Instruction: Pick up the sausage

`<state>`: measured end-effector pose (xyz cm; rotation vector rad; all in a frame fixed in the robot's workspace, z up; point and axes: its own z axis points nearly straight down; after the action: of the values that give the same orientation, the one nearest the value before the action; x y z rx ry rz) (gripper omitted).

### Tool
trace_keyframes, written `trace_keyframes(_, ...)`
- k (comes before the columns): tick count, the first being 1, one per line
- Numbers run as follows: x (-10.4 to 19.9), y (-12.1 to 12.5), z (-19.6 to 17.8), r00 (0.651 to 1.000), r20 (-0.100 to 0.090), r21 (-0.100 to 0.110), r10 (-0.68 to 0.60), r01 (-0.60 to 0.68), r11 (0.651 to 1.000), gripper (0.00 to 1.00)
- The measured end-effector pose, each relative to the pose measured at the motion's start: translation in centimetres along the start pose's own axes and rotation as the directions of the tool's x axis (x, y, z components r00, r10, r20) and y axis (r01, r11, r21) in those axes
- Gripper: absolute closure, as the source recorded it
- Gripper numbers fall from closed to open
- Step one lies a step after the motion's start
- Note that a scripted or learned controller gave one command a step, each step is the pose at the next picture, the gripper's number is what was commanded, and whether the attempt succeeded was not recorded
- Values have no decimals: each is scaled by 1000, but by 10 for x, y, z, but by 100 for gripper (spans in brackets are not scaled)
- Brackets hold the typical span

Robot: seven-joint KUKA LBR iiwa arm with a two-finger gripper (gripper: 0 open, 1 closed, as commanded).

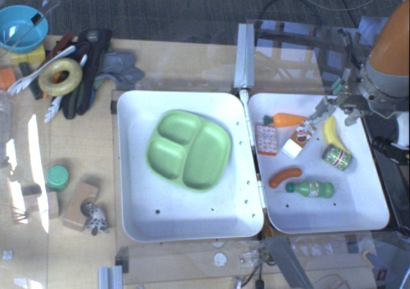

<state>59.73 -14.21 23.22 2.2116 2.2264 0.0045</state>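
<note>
We find the sausage [284, 177] lying in the right bin [375, 217], low and toward its left wall, tilted with its right end higher. A green bottle [311, 188] lies just beside it at about four o'clock, and a white block [292, 148] sits above it at twelve. Our gripper [332, 106] hovers near the bin's top edge, at roughly one o'clock from the sausage, close to the banana [332, 134] and carrot [288, 119]; its fingers look spread apart, with nothing between them. We should travel toward seven o'clock, turn the fingers across the sausage's short width, and descend on its middle, keeping clear of the bottle.
</note>
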Motion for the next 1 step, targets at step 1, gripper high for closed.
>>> trace_keyframes(1,32,-44,99,997,0,1,-73,73,997,0)
